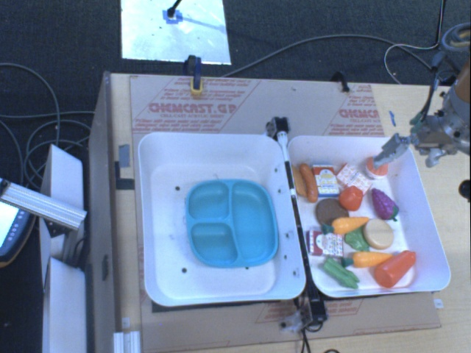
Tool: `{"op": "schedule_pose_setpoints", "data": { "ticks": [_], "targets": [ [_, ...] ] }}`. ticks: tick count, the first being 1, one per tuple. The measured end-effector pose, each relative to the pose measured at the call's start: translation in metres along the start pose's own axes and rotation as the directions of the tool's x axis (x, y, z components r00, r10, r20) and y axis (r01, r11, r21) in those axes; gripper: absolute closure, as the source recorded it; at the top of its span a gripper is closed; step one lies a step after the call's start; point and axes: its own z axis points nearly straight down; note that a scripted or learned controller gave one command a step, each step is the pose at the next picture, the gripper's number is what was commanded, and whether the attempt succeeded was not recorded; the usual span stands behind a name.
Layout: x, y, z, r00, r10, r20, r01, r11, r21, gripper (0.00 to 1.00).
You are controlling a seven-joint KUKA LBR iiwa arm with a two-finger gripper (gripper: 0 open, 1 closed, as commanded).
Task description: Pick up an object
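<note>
So the surface (221,101) is carrying two white bins side by side. The left bin (158,197) just has a blue divided tray (232,223) sitting in it, nothing I want there. The right bin (427,219) is where all the pickable stuff is, and it's packed tight, which is my whole problem.

My arm (456,116) comes in from the right edge, and my fingers (388,151) are hanging over the far corner of the right bin, just above a small white-and-orange piece (376,169). Honestly can't tell from this angle whether my fingers are apart or together, they read as one grey blob. Nothing is visibly between them, so I'm not claiming a hold on anything.

What could go wrong: the toys are basically touching each other. The orange carrot-ish thing (394,268) near the front, the round beige disc (380,234), the purple eggplant (383,203), the red tomato (351,197), the little printed boxes (327,179), all jammed together. If I drop straight down I could land a finger on top of a neighbour instead of beside my target, and just shove things around. Rounded plastic also probably squirts out sideways when squeezed off-centre.

Other worry: I'm near the bin's far wall, so one finger might catch the rim on the way down. The smallest pieces are the easiest to pinch badly.
</note>
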Motion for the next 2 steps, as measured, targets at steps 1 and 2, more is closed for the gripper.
{"op": "schedule_pose_setpoints", "data": {
  "ticks": [1,2],
  "targets": [
    [0.050,0.000,0.101,1.000,-0.001,-0.001,0.001,1.000,0.003,0.00],
    [0.069,-0.026,0.189,1.000,0.002,-0.001,-0.002,1.000,0.002,0.00]
  ]
}}
